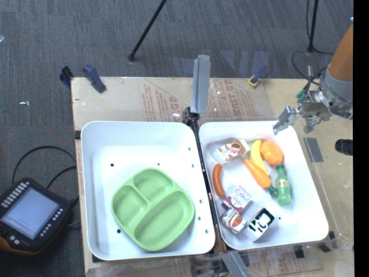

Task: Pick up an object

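While hovering over the right bin's (314, 212) far corner, jaws (295, 120) released, holding nothing.

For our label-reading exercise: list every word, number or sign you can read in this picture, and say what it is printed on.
Red lettering on the bench board: upside down and blurred, unreadable.
Small food packets in the right bin: print too small to read.
Black-and-white box: bold pattern, no legible words.
Handheld pendant screen: blank glare.

Grey arm (340, 68) entering from the right, its pincer (295, 123) spread open, holding nothing.
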Available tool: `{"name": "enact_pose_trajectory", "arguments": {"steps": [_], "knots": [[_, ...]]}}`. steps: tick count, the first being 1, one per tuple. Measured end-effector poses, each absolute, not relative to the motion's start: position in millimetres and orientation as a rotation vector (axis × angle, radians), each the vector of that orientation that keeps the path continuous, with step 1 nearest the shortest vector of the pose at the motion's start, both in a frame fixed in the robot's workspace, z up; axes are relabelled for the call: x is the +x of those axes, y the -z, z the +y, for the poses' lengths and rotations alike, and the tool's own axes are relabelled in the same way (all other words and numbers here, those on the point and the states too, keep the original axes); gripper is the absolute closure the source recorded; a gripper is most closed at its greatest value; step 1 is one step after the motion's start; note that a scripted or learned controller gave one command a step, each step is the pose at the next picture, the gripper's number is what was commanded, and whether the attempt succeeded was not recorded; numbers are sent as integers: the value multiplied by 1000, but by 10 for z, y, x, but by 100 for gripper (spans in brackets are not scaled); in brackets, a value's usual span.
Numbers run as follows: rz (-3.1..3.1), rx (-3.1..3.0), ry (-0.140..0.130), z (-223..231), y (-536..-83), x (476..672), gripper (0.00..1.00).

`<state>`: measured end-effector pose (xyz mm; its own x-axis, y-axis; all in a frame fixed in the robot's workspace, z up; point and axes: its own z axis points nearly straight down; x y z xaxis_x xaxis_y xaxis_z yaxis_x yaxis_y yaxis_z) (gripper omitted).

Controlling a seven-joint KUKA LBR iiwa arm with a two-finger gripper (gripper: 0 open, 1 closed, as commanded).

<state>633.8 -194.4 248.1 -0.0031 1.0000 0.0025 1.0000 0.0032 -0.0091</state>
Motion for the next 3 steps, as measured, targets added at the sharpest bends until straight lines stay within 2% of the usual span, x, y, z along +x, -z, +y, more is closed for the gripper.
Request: {"name": "enact_pose_trajectory", "arguments": {"steps": [1,2,3], "knots": [[-2396,-2022,-4,-2052,-863,6341,0],[-2392,-2015,-8,-2044,-914,6332,100],[-2392,-2015,-8,-2044,-915,6333,0]]}}
